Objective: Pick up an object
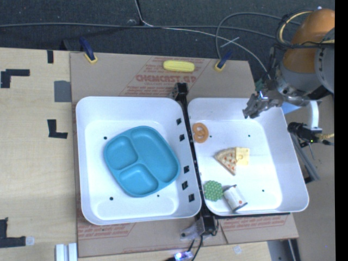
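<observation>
The approach step is in hand: the gripper [253, 111] hovers over the right bin [272, 140] near its 1 o'clock corner, holding nothing; how wide it stands I cannot tell. Candidates lie toward 7 o'clock: pizza slice [232, 159], pretzel [200, 132], green ball [212, 190]. Next it must travel over one and descend.

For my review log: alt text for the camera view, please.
The gripper hangs over the right bin's far right corner, holding nothing. That bin holds a pizza slice, pretzel, green piece and small can; the left bin holds a blue tray.
</observation>
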Controlling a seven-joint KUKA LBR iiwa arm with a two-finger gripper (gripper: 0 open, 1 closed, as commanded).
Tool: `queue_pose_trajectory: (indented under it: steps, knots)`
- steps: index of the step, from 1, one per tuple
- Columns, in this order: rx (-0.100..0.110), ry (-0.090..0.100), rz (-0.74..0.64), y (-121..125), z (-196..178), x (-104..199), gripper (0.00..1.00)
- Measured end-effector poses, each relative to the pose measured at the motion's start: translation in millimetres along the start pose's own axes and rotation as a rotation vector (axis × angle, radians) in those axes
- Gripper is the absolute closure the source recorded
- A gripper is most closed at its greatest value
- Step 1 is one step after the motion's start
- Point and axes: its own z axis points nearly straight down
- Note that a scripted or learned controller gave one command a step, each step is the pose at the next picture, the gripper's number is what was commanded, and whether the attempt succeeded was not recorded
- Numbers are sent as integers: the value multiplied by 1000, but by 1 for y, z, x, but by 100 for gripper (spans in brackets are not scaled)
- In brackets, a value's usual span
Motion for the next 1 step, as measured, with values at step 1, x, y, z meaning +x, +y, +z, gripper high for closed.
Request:
queue_pose_trajectory:
  steps: [1]
  knots:
    - [0,0,0,4,-43,1,100]
